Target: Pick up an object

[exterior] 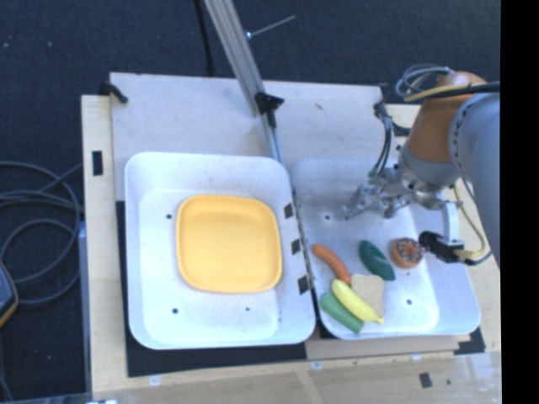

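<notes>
Several small objects lie near in the right bin [446,310]; the gripper [358,204], grip state unclear, should descend straight over one.

Bright, even overhead light washes the white bins [152,225] nearly featureless, shadows faint, the whole view slightly soft.

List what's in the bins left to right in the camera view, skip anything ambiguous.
Yellow plate in the left bin → carrot → dark green piece → round brown-orange item, all three in the right bin. The yellow, green and beige pieces at that bin's near edge overlap, so they are left out.
</notes>
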`<action>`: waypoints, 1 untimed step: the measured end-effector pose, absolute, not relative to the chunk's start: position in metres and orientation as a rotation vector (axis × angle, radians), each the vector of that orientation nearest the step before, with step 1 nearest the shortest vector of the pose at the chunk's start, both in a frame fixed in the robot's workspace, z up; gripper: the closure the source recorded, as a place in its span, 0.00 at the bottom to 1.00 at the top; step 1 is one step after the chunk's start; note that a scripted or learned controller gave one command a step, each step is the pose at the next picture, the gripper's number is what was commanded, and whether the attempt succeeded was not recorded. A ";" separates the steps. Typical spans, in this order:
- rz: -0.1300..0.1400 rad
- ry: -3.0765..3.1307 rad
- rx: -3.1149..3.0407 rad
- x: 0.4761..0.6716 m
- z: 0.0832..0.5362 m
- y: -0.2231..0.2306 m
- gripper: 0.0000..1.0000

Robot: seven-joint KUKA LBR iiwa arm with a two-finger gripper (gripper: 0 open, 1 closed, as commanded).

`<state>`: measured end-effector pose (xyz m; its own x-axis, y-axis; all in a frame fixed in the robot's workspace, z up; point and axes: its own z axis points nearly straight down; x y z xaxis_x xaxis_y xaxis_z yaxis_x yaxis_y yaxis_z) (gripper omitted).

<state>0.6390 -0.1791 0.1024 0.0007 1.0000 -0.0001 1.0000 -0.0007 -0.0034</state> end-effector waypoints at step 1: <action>-0.002 -2.222 -2.224 0.641 0.116 -0.180 1.00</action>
